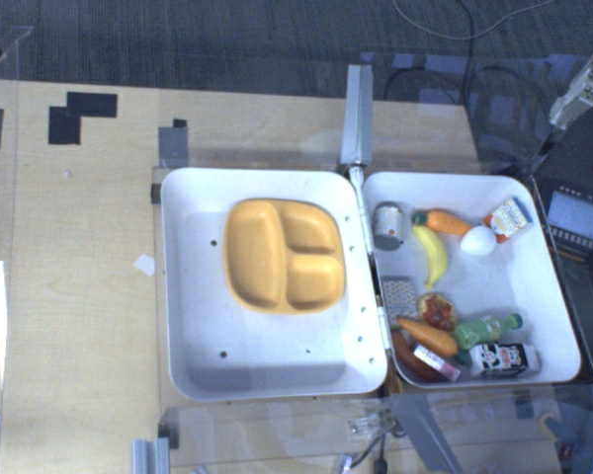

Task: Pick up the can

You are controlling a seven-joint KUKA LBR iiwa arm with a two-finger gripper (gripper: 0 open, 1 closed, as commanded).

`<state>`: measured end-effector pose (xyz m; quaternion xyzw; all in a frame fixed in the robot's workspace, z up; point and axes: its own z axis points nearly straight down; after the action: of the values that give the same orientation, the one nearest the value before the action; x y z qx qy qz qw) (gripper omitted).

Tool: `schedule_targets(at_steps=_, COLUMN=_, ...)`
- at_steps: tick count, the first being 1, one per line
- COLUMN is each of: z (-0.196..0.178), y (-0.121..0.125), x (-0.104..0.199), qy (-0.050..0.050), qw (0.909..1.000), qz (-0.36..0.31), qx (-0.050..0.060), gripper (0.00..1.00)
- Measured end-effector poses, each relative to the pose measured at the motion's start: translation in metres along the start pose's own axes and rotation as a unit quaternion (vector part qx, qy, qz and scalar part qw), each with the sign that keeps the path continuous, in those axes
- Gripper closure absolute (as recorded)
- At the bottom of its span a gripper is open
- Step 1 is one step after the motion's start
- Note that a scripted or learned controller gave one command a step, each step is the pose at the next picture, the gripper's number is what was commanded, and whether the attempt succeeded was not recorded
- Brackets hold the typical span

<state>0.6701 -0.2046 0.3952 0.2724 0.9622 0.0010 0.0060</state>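
Nothing is done yet: can (387, 225) stands untouched at the right bin's (534, 304) upper left, end effector's state impossible to tell.

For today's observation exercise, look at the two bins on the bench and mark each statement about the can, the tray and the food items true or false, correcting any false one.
1. The can stands in the right bin, near its far left corner. True.
2. The yellow divided tray lies in the right bin. False: it lies in the left bin.
3. The banana lies just right of the can. True.
4. The white egg sits in the tray. False: it is in the right bin, beside the carrot.
5. The green bottle lies at the bin's far edge. False: it lies near the near edge.
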Motion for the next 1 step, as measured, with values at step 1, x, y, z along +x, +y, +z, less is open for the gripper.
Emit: schedule_targets(at_steps=1, z=-0.0188, y=-0.0044, x=0.0069, qy=0.0, qw=0.9939, qz=-0.11, qx=0.0, gripper=1.0)
